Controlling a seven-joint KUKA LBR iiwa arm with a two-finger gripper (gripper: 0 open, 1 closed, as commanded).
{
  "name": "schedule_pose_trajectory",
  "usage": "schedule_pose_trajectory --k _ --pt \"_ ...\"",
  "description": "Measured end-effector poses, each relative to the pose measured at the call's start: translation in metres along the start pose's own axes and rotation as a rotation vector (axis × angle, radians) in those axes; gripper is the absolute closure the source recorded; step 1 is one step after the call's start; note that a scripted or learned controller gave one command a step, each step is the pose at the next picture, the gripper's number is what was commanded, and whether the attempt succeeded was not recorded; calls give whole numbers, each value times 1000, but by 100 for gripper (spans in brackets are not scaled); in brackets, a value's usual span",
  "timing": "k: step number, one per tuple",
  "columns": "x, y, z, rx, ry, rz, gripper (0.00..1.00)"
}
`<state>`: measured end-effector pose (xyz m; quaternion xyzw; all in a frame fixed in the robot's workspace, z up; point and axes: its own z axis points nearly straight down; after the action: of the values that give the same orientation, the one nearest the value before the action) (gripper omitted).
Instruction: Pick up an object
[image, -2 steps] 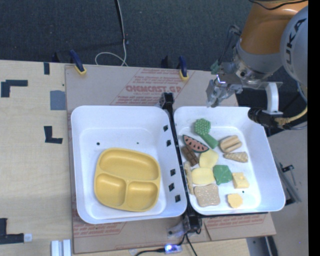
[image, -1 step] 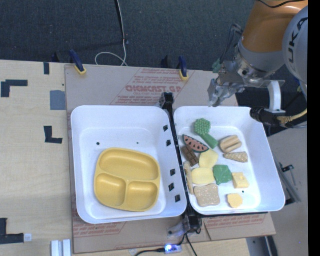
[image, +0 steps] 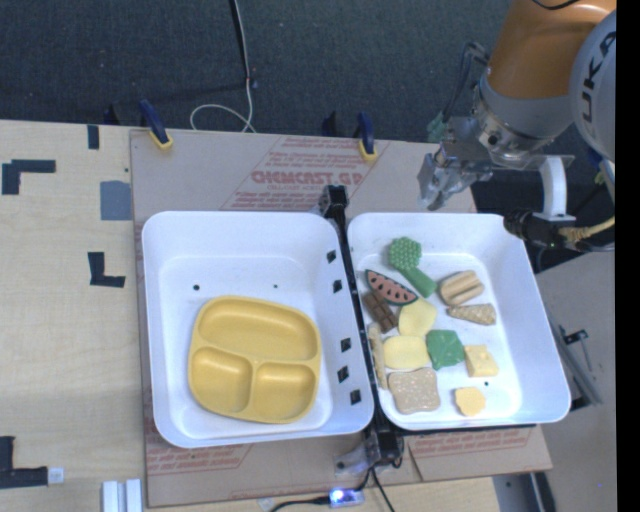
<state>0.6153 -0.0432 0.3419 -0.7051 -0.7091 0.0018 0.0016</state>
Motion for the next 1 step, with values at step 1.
schedule_pose_trajectory --k 1 --pt "1 0 -9 2 0 -1 100"
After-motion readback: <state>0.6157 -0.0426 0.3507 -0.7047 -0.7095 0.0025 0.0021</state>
